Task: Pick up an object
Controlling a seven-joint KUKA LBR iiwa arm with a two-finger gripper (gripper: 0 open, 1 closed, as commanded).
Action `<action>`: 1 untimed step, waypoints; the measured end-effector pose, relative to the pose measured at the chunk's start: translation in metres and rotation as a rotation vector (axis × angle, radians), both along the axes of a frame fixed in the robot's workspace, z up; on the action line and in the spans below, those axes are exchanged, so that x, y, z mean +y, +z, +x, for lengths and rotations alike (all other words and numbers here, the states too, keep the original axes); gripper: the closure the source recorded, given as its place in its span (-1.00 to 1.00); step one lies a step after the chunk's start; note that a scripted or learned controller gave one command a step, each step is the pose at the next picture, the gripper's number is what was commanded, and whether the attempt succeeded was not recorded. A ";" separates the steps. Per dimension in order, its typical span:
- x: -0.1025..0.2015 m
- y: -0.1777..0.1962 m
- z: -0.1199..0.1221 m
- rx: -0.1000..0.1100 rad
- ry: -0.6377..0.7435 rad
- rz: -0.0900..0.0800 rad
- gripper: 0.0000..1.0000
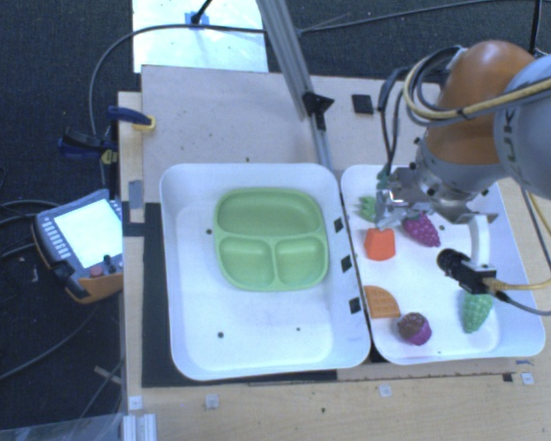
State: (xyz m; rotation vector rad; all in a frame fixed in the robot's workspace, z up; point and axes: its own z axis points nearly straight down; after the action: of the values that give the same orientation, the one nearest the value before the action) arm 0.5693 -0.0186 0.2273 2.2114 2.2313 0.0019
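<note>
The right bin [523, 338] holds several small toys. An orange block [379, 244] lies near its left wall, with a purple grape bunch [421, 230] just to its right. A green leafy toy [366, 209] lies at the bin's upper left. My gripper [391, 206] hangs right beside that green toy, above the orange block, and partly covers the toy. Nearer the front lie an orange slice [381, 300], a dark purple round toy [413, 328] and a green bumpy toy [475, 311].
The left bin [193, 338] holds a green divided plate [271, 239]. A black cylinder on a white bracket [461, 270] hangs off my wrist over the right bin. A metal pole [289, 44] crosses the board behind the bins. A handheld pendant [81, 243] sits off the bench at left.
</note>
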 end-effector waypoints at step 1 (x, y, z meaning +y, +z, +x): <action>0.056 -0.003 0.017 -0.002 0.001 0.001 1.00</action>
State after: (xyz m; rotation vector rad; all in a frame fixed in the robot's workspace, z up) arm 0.5866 0.0377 0.2242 2.2092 2.2319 0.0052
